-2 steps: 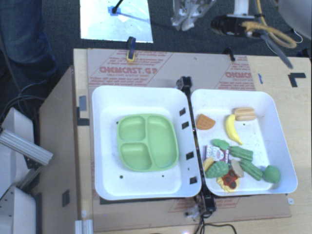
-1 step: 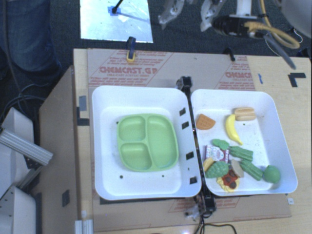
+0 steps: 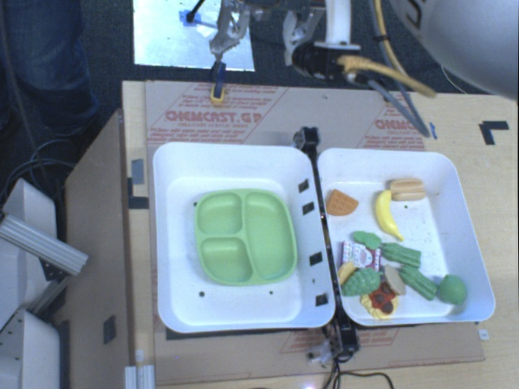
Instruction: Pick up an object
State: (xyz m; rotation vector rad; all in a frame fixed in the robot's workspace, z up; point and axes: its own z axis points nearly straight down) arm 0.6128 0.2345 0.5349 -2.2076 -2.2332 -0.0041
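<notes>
Cables and a black clip [image 3: 336, 348] lie at the near edge of the bench, just below the seam between the two bins.

Left bin [image 3: 174, 217]: holds one pale green divided tray [image 3: 245, 236] with three compartments, lying flat a little right of the bin's middle.

Right bin [image 3: 462, 217]: holds the toy food, all of it candidate objects for the pick
- hot dog bun [image 3: 406, 189] near the far wall
- yellow banana [image 3: 386, 214] just beside and below the bun
- orange wedge [image 3: 341, 203] near the divider, apart from the banana
- cluster at the near side: green leafy piece [image 3: 366, 239], red-and-white packet [image 3: 360, 256], green pickle-like pieces [image 3: 409, 267], green broccoli-like piece [image 3: 362, 282], a red and yellow item [image 3: 379, 302], touching or overlapping one another
- round green item [image 3: 453, 289] toward the near right corner

Black clips [image 3: 310, 209] run along the divider between the bins.

Arm: grey body enters at the top right, yellow hose [image 3: 389, 70] alongside. Gripper [image 3: 268, 35] hangs above the far edge of the bench, beyond both bins and well apart from every object. Two metal fingers [image 3: 225, 31] stand apart, gripper spread, nothing between them.

Brown board [image 3: 243, 112] with red lettering lies under the bins; a small blue-and-yellow item [image 3: 217, 83] sits on its far edge
</notes>
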